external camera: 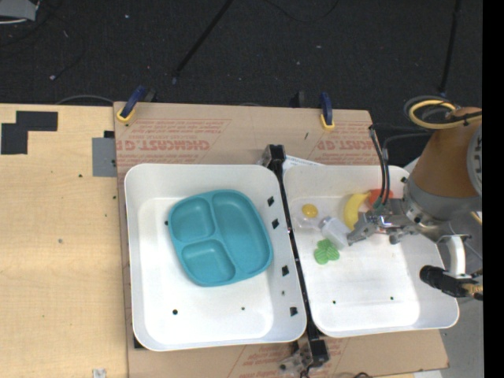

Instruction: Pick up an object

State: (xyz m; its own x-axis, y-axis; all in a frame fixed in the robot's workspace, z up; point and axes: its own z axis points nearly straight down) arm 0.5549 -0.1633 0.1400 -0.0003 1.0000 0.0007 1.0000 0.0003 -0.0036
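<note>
In the right bin (370, 305) lie several small objects: a round yellow piece (309, 210), a green leafy piece (326, 252), a clear whitish piece (334, 230) and a yellow banana-shaped piece (353, 206) with something red (381, 194) just beyond it. My gripper (367, 228) reaches in from the right, low over the bin, right next to the clear piece and the yellow piece. I see no object between its fingers.
The left bin (157, 305) holds a teal plate with three compartments (218, 237). A black divider (285, 242) runs between the bins. Yellow and blue clamps (326, 113) pin the cardboard at the back. A black cable (383, 172) rises along the arm.
</note>
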